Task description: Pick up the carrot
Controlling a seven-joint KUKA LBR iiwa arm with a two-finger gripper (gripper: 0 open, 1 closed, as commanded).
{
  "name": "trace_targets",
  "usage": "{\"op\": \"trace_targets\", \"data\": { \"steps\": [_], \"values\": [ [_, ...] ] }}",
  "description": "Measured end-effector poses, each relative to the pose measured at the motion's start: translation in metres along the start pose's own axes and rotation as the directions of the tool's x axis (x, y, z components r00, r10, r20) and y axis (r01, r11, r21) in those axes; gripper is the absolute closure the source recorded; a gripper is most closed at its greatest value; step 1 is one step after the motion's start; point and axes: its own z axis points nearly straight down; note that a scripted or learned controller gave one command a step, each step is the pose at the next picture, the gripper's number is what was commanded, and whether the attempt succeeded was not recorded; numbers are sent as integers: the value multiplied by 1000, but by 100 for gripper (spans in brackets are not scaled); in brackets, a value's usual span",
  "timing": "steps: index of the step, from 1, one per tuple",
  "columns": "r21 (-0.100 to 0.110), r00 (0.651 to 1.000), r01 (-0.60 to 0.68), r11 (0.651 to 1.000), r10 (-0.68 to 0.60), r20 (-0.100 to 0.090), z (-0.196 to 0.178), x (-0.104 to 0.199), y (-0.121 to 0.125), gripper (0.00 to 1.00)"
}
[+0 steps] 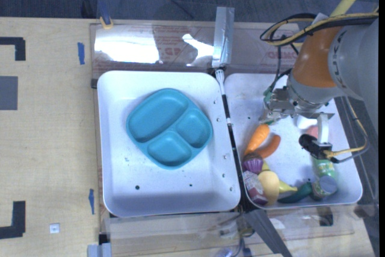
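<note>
You see the end effector (274,110) in the right bin (349,189), just above the carrot (258,136). You cannot tell its state. A blue tray (170,127) sits in the left bin (114,189).

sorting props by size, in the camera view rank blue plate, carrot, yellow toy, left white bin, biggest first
1. left white bin
2. blue plate
3. carrot and yellow toy: they look alike in size, so I won't rank them.

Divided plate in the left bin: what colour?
The divided plate is solid light blue, plain to see in the camera view.
</note>
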Motion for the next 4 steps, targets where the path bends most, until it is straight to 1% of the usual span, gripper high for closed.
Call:
{"op": "trace_targets", "data": {
  "steps": [1,2,3,4],
  "values": [
    [2,1000,0,1000,0,0,1,0,0,0],
    [7,973,-230,973,230,1,12,6,-19,0],
    [2,973,-230,973,230,0,0,6,-17,100],
    [3,973,-231,973,231,0,1,6,-17,0]
  ]
}}
